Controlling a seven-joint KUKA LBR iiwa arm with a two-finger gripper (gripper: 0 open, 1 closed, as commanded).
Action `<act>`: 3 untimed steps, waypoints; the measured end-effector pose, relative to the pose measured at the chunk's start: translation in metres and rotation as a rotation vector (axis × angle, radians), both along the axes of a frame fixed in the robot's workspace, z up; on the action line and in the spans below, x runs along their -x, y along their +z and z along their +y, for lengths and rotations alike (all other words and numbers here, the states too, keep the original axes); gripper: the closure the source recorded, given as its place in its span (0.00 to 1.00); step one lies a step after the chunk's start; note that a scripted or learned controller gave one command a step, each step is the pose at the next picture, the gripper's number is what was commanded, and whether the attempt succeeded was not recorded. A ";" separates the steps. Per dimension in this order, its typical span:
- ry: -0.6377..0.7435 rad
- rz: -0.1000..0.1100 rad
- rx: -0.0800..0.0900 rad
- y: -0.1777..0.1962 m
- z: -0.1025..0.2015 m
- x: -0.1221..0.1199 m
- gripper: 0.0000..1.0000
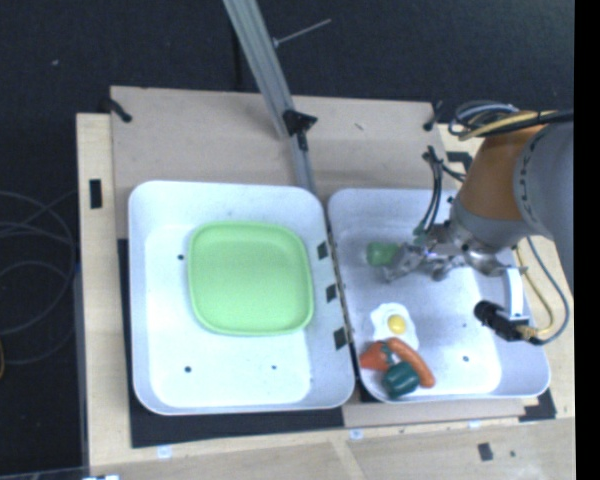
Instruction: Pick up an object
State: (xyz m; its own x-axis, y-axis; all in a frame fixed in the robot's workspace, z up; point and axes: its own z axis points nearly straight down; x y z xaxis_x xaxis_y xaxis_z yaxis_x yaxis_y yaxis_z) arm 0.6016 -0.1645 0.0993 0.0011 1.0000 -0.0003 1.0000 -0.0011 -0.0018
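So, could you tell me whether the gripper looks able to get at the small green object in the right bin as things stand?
Probably yes. The gripper sits just right of the small green object in the right bin, with nothing between them; the fried egg toy lies lower, apart.

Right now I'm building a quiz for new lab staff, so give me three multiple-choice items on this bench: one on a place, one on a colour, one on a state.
1. Where does the green plate lie?
A. in the left bin
B. in the right bin
C. on the bench outside both bins

2. What colour is the small object just left of the gripper?
A. red
B. green
C. blue

3. How does the fried-egg toy stand to the gripper?
A. clamped in it
B. hanging from it
C. lying apart from it on the bin floor

Answers:
1 A, the plate sits flat in the left bin.
2 B, it is green against the white right bin.
3 C, the egg lies lower in the view, clear of the gripper.
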 end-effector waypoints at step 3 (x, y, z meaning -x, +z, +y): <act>0.001 -0.007 0.001 0.111 0.000 0.005 1.00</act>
